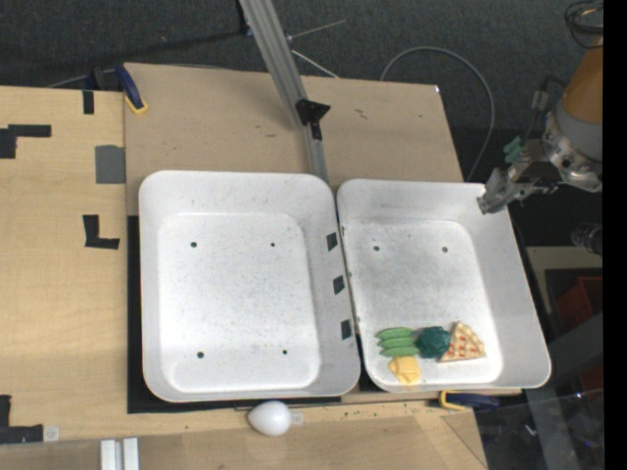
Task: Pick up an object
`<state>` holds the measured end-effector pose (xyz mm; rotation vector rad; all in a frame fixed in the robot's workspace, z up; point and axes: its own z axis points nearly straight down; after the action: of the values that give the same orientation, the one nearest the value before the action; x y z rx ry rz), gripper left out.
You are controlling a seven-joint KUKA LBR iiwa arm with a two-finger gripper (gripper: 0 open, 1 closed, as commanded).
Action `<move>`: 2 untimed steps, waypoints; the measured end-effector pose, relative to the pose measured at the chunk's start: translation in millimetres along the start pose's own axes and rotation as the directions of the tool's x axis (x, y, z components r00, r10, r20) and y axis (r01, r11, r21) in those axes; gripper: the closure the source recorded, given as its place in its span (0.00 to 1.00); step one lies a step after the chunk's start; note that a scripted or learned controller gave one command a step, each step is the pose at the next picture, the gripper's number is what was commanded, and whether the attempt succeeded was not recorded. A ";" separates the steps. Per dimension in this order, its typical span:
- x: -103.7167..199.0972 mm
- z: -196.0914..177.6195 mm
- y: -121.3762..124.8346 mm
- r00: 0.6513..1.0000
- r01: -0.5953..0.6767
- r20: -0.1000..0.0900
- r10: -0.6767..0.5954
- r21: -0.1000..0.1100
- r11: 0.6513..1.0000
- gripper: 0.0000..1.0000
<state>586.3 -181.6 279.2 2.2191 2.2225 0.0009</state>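
Approach step: gripper (493, 198) at far corner of right bin (509, 262), grip state impossible to tell. Next: descend toward toy food cluster (431, 346) at bin's near edge.

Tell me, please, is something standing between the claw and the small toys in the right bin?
Nothing visible does. The claw hangs at the far right corner of the right bin. The toys, a green piece, a dark green piece, a yellow piece and a pizza slice, lie clustered at its near edge, with bare floor between.

two white bins (235, 189), four toy foods (431, 344), one white egg (269, 418)
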 end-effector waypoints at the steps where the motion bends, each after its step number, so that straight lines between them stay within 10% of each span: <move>1: 49.7 17.7 7.6 1.000 0.004 -0.001 -0.004 0.003 1.000 1.00; 2: 95.9 22.7 3.8 1.000 0.004 -0.001 -0.004 0.003 1.000 1.00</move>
<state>589.9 -85.7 256.5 2.2172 2.2293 -0.0014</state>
